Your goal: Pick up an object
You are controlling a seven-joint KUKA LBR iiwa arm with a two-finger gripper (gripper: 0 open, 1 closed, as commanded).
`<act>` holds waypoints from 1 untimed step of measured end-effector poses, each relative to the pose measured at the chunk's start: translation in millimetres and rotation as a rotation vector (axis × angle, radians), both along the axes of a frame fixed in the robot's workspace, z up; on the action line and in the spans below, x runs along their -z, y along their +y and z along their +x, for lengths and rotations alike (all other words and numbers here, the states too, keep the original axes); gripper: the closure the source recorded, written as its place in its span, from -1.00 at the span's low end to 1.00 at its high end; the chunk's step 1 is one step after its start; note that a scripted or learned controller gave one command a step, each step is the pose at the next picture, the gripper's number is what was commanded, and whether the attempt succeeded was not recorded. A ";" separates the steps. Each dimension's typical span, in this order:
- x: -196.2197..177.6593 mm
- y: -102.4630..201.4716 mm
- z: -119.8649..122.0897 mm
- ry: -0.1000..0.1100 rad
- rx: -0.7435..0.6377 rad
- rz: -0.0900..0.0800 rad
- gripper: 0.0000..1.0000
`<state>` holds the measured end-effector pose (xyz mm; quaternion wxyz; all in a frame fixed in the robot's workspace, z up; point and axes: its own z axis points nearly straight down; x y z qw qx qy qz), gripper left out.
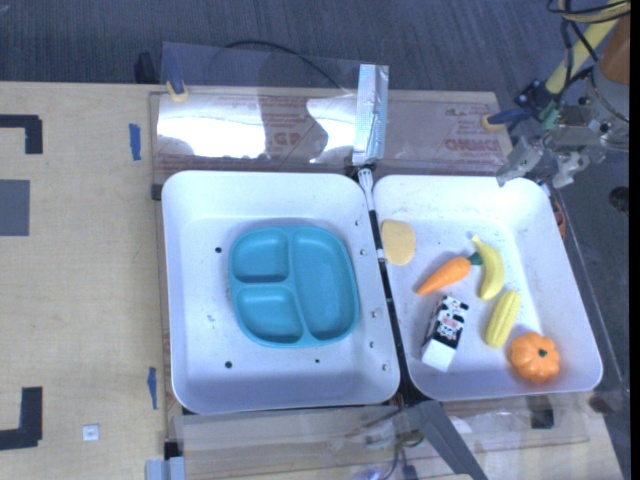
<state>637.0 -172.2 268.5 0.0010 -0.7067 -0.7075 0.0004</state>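
**Right bin full of toy food, arm parked off the far corner**

Using the shallow white right-hand bin (560, 268) as my reference for everything here. Closest to the camera, in its near right corner, sits a small orange plastic pumpkin (533, 357) with a green stem. Just left of that, along the bin's near side, there's a little black-and-white milk carton (446, 332) lying tilted. Between those two and slightly further back is a yellow plastic corn cob (501, 317), standing more or less lengthwise.

Moving toward the bin's middle: a yellow toy banana (489, 269) just behind the corn, nearly touching it, and an orange plastic carrot (443, 275) with a green top lying on a slant right beside the banana. A bit further back, hugging the bin's left wall, is a pale yellow rounded piece (398, 241), can't really tell what food it's meant to be.

Left of the reference bin, touching it edge to edge, is the second shallow white bin (190, 268), which holds a teal plastic divided plate (295, 284) with three compartments. Both bins rest on the light wooden tabletop (70, 268).

Furthest back, just past the right bin's far right corner, hangs the grey gripper (545, 160), above the rim and well apart from all the toys. Nothing is visibly between its fingers, and honestly I can't tell whether it's released or clenched from this angle.
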 end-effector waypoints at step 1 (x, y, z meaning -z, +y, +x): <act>161.7 -5.3 -44.0 0.013 0.033 0.002 -1.00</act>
